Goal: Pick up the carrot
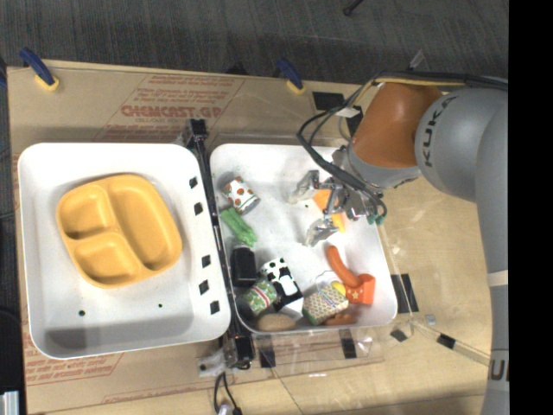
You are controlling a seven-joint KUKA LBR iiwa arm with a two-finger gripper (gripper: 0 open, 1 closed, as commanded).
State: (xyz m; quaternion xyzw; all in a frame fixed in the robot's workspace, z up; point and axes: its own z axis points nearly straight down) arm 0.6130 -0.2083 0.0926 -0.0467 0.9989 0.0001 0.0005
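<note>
The carrot [340, 264], a short orange tapered piece, lies in the right bin [275, 164] near its right wall, beside an orange block [364, 290]. My gripper [313, 207] hangs over the middle right of that bin, just above and left of the carrot. Its two silver fingers [304, 184] are spread apart and open. A small orange and yellow thing [328, 207] shows close to the palm; I cannot tell what it is. The carrot is apart from the fingers.
The right bin also holds a red-and-white can [240, 195], a green vegetable [238, 227], a black object [244, 264], a black-and-white toy [281, 277], a green can [259, 299] and a patterned ball [324, 303]. A yellow divided tray [118, 227] lies in the left bin [52, 318].
</note>
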